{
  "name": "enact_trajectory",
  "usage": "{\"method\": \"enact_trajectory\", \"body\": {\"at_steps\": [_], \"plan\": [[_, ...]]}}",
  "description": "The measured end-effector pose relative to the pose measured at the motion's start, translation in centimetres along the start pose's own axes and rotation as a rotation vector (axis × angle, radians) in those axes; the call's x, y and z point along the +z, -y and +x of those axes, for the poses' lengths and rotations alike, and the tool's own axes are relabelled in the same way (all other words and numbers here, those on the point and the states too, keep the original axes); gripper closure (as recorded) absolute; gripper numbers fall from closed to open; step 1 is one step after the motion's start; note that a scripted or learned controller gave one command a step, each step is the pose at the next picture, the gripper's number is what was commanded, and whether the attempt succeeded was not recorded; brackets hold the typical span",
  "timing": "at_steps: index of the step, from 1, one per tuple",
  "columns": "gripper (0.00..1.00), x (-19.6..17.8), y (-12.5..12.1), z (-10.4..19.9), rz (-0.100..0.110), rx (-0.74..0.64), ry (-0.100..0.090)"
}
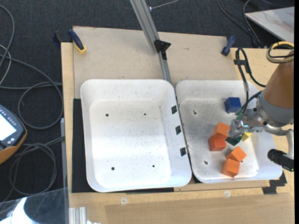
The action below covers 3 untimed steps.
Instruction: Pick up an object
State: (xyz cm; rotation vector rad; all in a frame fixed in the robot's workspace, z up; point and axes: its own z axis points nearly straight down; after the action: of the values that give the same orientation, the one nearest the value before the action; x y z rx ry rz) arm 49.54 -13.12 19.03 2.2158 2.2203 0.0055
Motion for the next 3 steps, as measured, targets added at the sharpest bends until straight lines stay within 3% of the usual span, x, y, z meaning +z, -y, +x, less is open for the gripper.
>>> {"method": "enact_trajectory", "body": {"at_steps": [1, 2, 3], "plan": [[1.0, -5.0, -0.4, 1.0, -0.001, -0.001, 0.0], [1.0, -7.4, -0.5, 1.0, 0.001, 0.0, 0.0], [1.0, -6.4, 0.3, 6.3, 0.008, -0.004, -0.004]]}}
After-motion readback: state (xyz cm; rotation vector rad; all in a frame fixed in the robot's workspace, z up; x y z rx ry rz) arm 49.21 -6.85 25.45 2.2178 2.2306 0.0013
